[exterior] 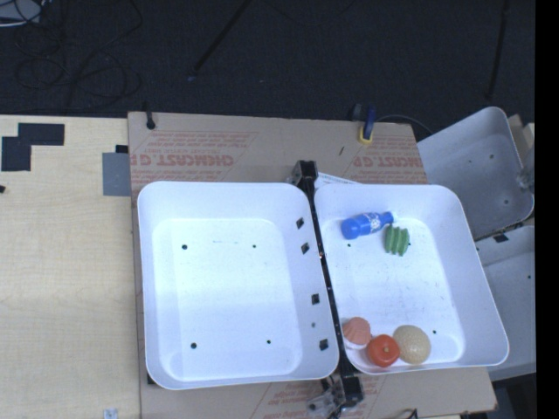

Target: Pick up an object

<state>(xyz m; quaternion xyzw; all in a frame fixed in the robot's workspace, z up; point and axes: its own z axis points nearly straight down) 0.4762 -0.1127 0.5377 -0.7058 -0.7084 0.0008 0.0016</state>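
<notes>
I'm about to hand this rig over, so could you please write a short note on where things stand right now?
Arm: a grey plate shows at the right edge, outside the bins.
Right bin: blue bottle and green ridged object lie near the far side, close but apart. At the near edge, a pink round piece, red tomato-like ball and beige ball sit clustered together.
Left bin: bare white floor.
Done: nothing lifted; all five items rest on the bin floor.
Left: pick one. The bottle looks like the easier target, since it lies apart from the cluster.
</notes>
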